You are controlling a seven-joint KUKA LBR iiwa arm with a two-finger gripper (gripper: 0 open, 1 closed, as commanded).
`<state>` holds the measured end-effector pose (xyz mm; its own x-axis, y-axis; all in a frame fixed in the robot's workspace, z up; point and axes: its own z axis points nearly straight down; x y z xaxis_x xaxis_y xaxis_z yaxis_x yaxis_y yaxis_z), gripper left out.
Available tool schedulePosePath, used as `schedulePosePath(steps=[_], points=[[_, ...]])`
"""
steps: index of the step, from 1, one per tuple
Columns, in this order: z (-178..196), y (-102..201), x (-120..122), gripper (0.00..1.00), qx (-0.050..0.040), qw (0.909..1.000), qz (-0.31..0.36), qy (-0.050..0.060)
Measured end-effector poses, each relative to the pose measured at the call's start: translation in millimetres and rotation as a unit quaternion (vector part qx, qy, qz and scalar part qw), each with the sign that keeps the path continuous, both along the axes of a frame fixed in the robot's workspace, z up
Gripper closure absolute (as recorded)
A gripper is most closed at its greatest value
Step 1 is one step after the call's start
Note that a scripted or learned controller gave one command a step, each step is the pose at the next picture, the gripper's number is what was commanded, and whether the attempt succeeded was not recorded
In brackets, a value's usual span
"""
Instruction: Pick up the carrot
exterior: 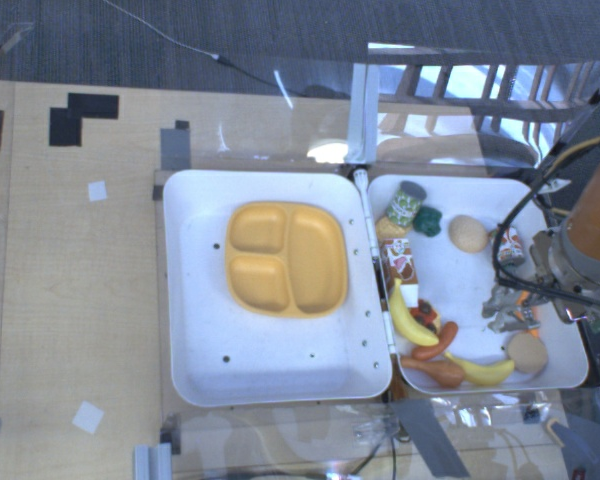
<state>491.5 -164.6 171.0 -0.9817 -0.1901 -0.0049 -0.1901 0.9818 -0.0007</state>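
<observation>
The carrot (432,371), a smooth tapered orange-red piece, lies along the near edge of the right bin (477,277), by its near-left corner, partly under a curved yellow banana (480,370). A second banana (408,320) and a glossy red sausage (437,340) crowd beside it. The metallic gripper (512,306) hangs near the bin's right edge; whether its jaws are parted cannot be told. The left bin (195,298) carries a matte yellow three-compartment plate (285,258).

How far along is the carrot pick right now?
Done: the arm has reached into the right bin, with the pincer low near its right side. In hand: something orange shows at the pincer, but I cannot tell whether it is the carrot or whether it is gripped. Left: confirming a grasp and lifting. The yellow tray sits in the left bin; bananas lie at the right bin's left side.
</observation>
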Motion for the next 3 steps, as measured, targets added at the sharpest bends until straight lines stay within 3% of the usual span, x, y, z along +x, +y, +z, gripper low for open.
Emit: schedulePosePath(steps=[1, 2, 3], points=[[9, -3, 74, 1.00, -0.0009, 0.9993, 0.038, -0.004], [-79, -34, 17, 1.00, -0.0016, 0.9973, 0.074, -0.004], [44, -42, 23, 1.00, -0.0050, 0.9973, 0.072, -0.009]])
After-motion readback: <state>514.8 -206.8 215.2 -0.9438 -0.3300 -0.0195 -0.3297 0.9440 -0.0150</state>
